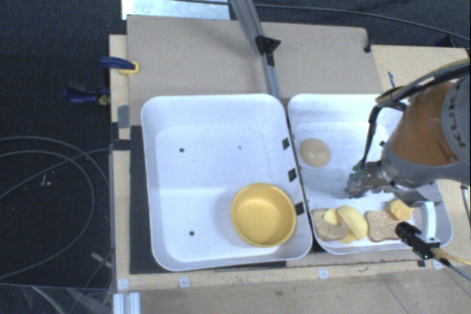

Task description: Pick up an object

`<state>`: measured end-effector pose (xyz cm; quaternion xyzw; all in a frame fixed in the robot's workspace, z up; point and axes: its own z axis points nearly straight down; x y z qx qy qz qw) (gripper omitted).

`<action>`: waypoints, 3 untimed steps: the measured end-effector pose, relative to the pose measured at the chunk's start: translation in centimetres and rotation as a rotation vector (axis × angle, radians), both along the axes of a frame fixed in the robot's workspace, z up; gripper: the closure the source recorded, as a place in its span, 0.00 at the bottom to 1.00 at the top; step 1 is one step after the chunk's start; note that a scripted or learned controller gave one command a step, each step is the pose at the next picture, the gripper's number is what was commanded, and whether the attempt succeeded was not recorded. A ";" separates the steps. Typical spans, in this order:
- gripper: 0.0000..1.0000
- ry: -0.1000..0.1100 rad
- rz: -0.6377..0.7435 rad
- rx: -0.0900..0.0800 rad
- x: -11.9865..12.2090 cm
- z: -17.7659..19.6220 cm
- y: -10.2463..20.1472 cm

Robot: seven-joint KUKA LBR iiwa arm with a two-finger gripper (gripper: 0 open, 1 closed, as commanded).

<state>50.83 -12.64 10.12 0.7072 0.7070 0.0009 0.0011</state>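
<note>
The gripper (pixel 358 185), whose state I cannot tell, should perhaps descend straight beside the banana (pixel 352 220).

Two white bins (pixel 221 110) on a tan surface (pixel 316 55); yellow bowl (pixel 263 214); beige round object (pixel 316 152); orange-banded grey arm (pixel 434 132).

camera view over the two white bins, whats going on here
A grey arm with an orange band reaches in from the right, its gripper low over the floor of the right white bin. That bin holds a round beige ball-like item near its middle and a cluster of yellow and tan pieces along the near edge. The left white bin holds a round yellow bowl. Nothing is visibly between the fingers, so no pick shows yet.
</note>
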 end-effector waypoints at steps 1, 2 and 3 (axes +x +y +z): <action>1.00 -0.005 0.004 -0.002 0.7 5.9 -0.8; 1.00 -0.006 0.004 -0.003 0.5 11.6 -1.8; 1.00 -0.007 0.006 -0.003 0.3 17.9 -1.6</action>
